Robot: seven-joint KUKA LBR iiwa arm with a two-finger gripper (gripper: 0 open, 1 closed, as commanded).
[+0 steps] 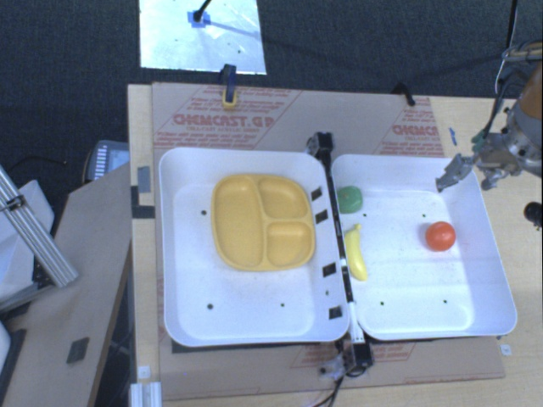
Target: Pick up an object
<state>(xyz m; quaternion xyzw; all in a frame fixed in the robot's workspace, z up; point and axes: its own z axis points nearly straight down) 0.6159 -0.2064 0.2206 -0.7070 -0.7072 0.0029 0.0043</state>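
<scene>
Camera view gives you the gripper (469, 176) at the right bin's (407, 312) two o'clock corner, its fingers spread wide with nothing between them. Your tomato (439, 236) lies near it, toward seven o'clock. Banana (356, 255) and lime (349, 198) sit at the bin's nine o'clock side.

The grey arm reaches in from the right, its tool (472, 175) hanging with fingers spread, gripping nothing

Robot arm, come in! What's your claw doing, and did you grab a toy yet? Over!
Two-finger gripper above right white bin's far edge, carrying nothing. Round orange-red ball, green round toy, yellow banana lying in that bin, untouched. Nothing blocking them.
</scene>
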